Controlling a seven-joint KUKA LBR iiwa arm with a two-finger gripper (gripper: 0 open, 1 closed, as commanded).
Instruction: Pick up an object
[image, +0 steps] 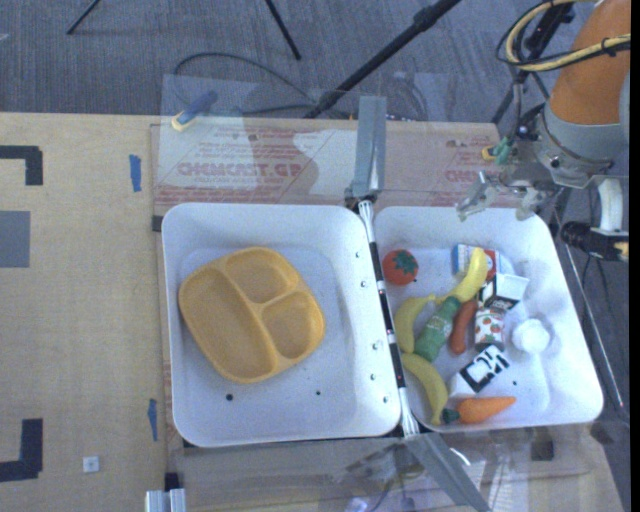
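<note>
white right bin crowded with toy food; my gripper hovers above far rim, fingers spread, empty, awaiting descent.

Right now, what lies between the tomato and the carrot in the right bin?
In the camera view, between the tomato and the carrot lie two bananas and a green bottle.
</note>
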